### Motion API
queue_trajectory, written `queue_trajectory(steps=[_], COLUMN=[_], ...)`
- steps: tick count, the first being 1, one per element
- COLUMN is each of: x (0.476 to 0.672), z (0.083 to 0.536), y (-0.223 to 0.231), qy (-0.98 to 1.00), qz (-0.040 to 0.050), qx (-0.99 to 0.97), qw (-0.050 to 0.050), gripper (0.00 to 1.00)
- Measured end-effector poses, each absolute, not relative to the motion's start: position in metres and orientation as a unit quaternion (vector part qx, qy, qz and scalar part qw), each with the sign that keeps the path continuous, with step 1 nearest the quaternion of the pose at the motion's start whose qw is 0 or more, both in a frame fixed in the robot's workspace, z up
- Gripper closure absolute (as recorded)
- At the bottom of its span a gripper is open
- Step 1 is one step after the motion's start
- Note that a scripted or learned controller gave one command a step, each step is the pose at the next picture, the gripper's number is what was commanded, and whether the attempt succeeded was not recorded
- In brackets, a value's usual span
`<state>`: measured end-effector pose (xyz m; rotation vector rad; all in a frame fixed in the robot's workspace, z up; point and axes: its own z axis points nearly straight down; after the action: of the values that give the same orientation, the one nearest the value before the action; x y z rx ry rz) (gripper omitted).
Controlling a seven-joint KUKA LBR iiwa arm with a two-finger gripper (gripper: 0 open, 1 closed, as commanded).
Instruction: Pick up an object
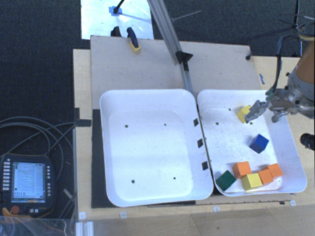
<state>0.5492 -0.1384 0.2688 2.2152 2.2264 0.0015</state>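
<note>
My gripper (265, 114) hangs over the back of the right bin (290, 151), coming in from the right edge. It stands open, and nothing sits between its fingers. A small yellow block (242, 114) lies just left of the left finger (253, 112), touching it or nearly so. A blue block (259, 143) lies in front of the gripper, apart from it. Along the bin's front edge lie a green block (226, 180), an orange block (241, 168), a yellow block (251, 181) and two more orange blocks (270, 173).
The left bin (147, 146) sits beside the right one, with black clips (200, 142) along the shared rim. A slanted metal rod (167, 26) crosses the board behind the bins. A control pendant (27, 181) with cables lies at the far left.
</note>
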Motion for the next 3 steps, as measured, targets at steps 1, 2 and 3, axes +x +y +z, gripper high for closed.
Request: queue_trajectory(steps=[1, 2, 3], x=[0.549, 0.541, 0.539], z=[0.269, 0.215, 0.152], y=[-0.138, -0.132, -0.133], qy=[0.708, 0.708, 0.708], qz=[0.0007, -0.0006, -0.0013], qx=[0.706, 0.706, 0.706], qw=[0.001, -0.001, -0.002], gripper=[0.0, 0.0, 0.0])
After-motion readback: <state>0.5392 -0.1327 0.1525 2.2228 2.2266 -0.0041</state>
